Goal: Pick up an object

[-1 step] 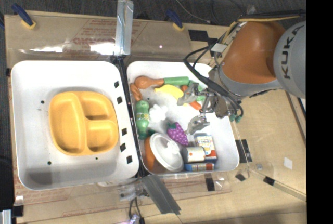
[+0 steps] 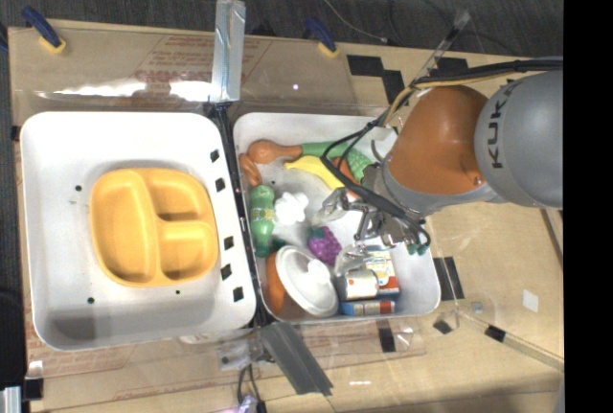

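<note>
My gripper (image 2: pixel 356 227) hangs low over the middle of the right bin (image 2: pixel 421 291), under the orange band of the arm (image 2: pixel 436 152). Its metal fingers point down-left among the objects. Just left of it lie purple grapes (image 2: pixel 324 245), a white crumpled item (image 2: pixel 292 208) and a green bottle (image 2: pixel 261 213). A yellow banana (image 2: pixel 316 173) and a chicken drumstick (image 2: pixel 268 152) lie at the bin's far side. A white bowl (image 2: pixel 308 285) on an orange dish and a small carton (image 2: pixel 366 285) sit at the near side. Nothing is visibly between the fingers.
The left bin (image 2: pixel 48 210) holds a yellow divided tray (image 2: pixel 153 224). A black divider strip (image 2: pixel 235 210) runs between the bins. Cables (image 2: pixel 383 128) hang from the arm over the right bin's far corner. Blue clamps (image 2: pixel 43 28) hold the cardboard at the back.
</note>
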Action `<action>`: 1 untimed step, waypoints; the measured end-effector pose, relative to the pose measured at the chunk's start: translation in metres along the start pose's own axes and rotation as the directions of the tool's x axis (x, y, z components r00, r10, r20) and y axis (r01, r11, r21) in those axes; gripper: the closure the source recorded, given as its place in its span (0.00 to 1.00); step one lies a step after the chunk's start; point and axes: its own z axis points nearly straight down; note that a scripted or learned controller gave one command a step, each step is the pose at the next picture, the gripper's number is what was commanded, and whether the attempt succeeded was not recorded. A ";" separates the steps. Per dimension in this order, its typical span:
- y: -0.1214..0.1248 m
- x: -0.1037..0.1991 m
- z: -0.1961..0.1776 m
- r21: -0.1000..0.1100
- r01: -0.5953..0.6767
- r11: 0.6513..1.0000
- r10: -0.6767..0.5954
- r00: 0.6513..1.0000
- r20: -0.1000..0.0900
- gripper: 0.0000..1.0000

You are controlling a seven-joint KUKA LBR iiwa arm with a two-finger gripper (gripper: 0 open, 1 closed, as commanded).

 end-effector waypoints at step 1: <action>0.017 -0.006 0.014 0.009 0.021 1.000 -0.021 1.000 0.017 0.00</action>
